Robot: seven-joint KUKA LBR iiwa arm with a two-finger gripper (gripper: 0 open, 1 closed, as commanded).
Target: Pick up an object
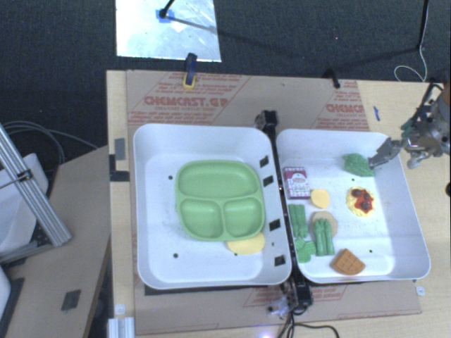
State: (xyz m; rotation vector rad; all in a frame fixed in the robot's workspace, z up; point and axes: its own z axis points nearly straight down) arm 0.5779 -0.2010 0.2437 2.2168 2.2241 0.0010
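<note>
At the right edge of the frame you had the gripper (394, 153) reaching in over the upper right corner of the right bin (412, 217). One finger (382, 153) pointed down-left and its tip sat just beside the green leafy piece (357, 164), touching it or nearly so; a second finger (416, 158) showed farther right, so the pincer looked spread, with nothing between the fingers.

That green leafy piece lay in the upper right part of the right bin. Below it sat a yellow piece with a red topping (361, 201). Toward the bin's left wall you had a small maroon packet (297, 182), a yellow-orange round piece (320, 198) beside it, green vegetable pieces (301, 232) lower down, a tan round piece (325, 222) under green stalks (323, 239), and an orange waffle-like piece (348, 262) near the bottom.

Across in the left bin (151, 189) a green divided plate (219, 197) lay in the middle, with a yellow piece (246, 244) poking out from under its lower edge.
</note>
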